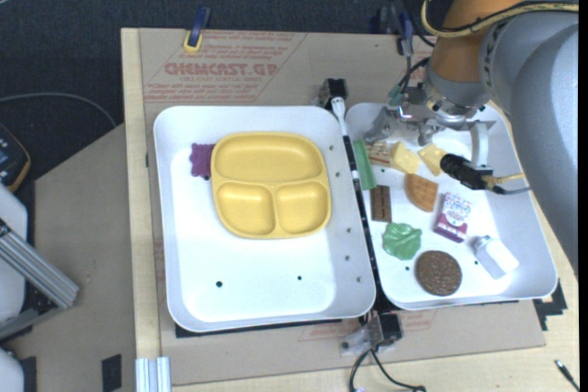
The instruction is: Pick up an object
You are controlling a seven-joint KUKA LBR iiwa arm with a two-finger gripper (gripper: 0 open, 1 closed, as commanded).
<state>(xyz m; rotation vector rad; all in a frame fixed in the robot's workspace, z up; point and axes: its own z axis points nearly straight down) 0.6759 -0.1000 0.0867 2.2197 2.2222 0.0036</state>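
Two shallow white bins sit side by side on the counter (138, 197). The left bin (184, 271) holds a yellow divided tray (271, 183), long axis running left to right, with a purple item (200, 159) touching the tray's left edge. The right bin (524, 262) holds the small goods, placed here relative to the round brown cookie (438, 273) near its front rim: a green crumpled piece (401, 240) just left and above the cookie; a purple-and-white packet (454, 216) above it, tilted; a small white bottle (490, 255) to its right, lying on its side and pointing up-left; a tan cracker (422, 191) further above; a dark brown bar (379, 203) upper left, long axis front to back; a green stick (361, 162) beyond that along the bin's left wall, also front to back; yellow cheese-like wedges (409, 158) at the far end. The hand (401, 122) hangs over that far end, just above the wedges; whether it is apart or together cannot be told, and nothing is seen held
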